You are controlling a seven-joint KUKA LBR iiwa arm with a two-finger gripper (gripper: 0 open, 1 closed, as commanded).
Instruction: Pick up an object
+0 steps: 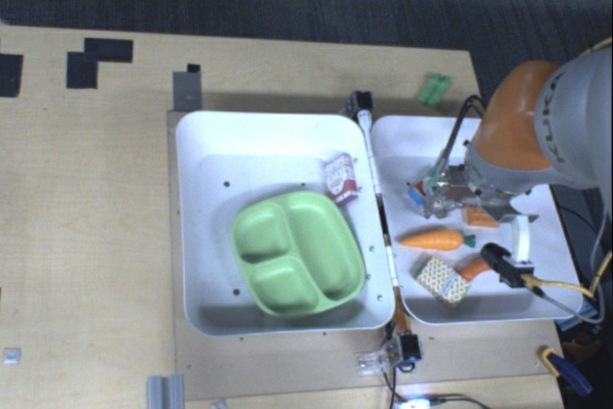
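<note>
The gripper [450,199] hangs low in the right bin [551,297], just above the carrot [431,240], likely seeking a grasp. Whether it is parted or closed, I cannot tell.

No text or number is showing clearly enough to read. The small red-and-white packet [340,176] right of centre is bearing print too blurred to make out.

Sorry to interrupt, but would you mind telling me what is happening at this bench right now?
A grey arm with an orange band reaches in from the right, trying to pick something up. Its claw is low over the right bin, just above a toy carrot. A patterned block lies nearer the front of that bin. The left bin holds a green divided tray and a small packet. I cannot see anything gripped.
</note>
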